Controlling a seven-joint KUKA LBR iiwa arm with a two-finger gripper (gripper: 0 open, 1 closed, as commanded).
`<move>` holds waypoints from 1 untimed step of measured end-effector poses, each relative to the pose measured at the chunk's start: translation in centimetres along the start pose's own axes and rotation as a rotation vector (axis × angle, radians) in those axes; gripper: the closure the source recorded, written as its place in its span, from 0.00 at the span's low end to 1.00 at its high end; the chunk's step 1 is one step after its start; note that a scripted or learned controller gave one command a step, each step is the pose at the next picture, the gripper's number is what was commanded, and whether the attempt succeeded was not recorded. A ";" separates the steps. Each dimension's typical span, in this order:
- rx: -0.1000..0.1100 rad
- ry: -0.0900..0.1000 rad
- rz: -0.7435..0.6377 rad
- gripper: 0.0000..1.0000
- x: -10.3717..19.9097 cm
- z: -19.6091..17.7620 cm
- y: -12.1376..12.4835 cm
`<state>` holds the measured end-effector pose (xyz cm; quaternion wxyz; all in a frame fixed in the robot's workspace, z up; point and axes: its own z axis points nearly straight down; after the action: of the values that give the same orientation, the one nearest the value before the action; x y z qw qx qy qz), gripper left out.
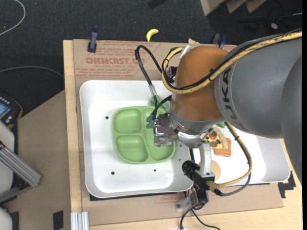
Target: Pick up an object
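Brown surface carries white bins. Gripper sits low over green divided tray; grasp state cannot be determined. Approach step; next requires closing and lifting.

Even overhead light, bright on the white bin, soft sheen on the orange band and grey arm, faint shadows under the arm, dark floor dim, frame slightly soft and grainy.
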<state>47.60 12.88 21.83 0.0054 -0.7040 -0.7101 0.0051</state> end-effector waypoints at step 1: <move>-0.021 0.003 0.003 1.00 4.5 -6.5 0.3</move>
<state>47.95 17.40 28.37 -0.0009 -0.7050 -0.7092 -0.0032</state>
